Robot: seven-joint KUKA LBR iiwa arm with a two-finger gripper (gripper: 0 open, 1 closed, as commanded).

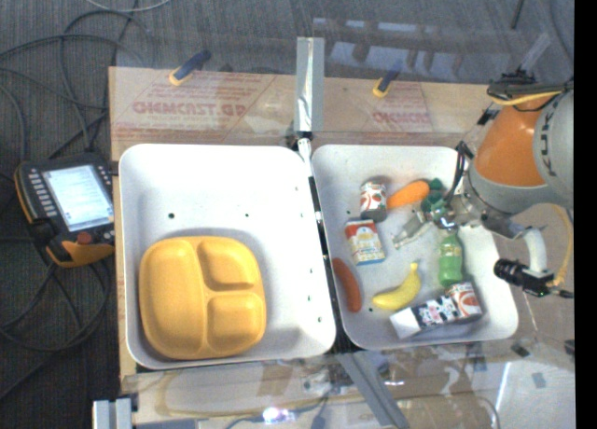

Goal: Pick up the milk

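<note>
Camera view is showing a yellow divided tray sitting in the left bin. Rightward, in the right bin, a small can, a sausage and a banana are lying, and the milk carton is resting along the near edge. At the bin's far right the hand is hovering just beside a green bottle; I cannot tell its opening.

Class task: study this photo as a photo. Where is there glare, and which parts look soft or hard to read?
Camera view: a bright glare spot low on the bench edge; even, soft lighting in the white bins; the gripper is small and blurred among the items; the milk carton's print is unreadable.
</note>
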